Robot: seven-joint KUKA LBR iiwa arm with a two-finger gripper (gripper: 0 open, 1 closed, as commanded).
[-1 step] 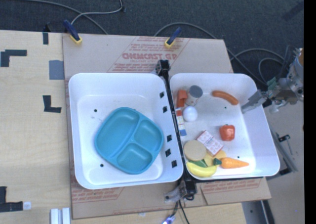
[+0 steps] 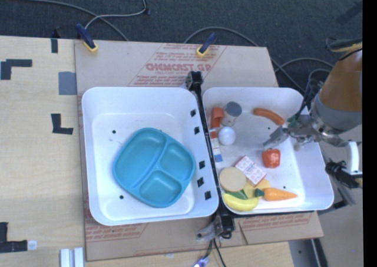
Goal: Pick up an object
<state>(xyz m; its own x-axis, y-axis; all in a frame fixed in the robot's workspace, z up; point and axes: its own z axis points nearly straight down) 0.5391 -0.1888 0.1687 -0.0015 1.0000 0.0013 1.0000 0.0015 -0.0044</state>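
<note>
While the claw (image 2: 281, 136) gapes wide, a glossy round tomato (image 2: 271, 158) sits just below.

A cardboard sheet (image 2: 177, 65) covers the pale wooden bench (image 2: 35, 160), with dark grey carpet (image 2: 235, 0) beyond.

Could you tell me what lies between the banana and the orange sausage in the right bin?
The camera view shows the pink-and-white packet and red tomato between banana and sausage.
</note>
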